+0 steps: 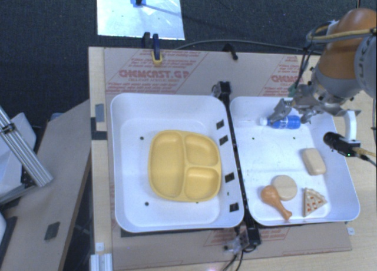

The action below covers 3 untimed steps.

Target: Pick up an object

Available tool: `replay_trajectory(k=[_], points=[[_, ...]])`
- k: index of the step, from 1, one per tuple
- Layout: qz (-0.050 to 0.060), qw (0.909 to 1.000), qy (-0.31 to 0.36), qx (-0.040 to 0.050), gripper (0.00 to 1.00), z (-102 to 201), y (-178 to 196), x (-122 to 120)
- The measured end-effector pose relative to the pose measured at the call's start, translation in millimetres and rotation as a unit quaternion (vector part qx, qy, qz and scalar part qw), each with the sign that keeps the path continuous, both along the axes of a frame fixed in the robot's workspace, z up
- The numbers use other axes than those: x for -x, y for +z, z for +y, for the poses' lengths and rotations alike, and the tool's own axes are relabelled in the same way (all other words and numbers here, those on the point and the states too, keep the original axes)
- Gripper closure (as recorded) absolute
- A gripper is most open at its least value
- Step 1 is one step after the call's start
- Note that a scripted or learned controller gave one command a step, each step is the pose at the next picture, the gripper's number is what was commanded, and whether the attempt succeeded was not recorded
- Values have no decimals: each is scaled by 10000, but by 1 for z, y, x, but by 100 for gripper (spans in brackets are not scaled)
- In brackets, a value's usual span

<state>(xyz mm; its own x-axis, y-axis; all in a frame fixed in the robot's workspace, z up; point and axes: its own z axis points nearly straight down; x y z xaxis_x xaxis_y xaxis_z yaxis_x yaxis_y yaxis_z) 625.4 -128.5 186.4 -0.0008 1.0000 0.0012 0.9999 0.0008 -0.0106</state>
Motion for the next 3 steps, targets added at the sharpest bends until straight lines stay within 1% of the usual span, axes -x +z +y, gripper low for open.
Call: replay_trajectory(k=[1,2,3], points=[[-59,10000,11,8,0,0,7,-3],[-41,10000,15,4,0,3,-55,-7],[-45,10000,10,5,0,4,-104,-7]])
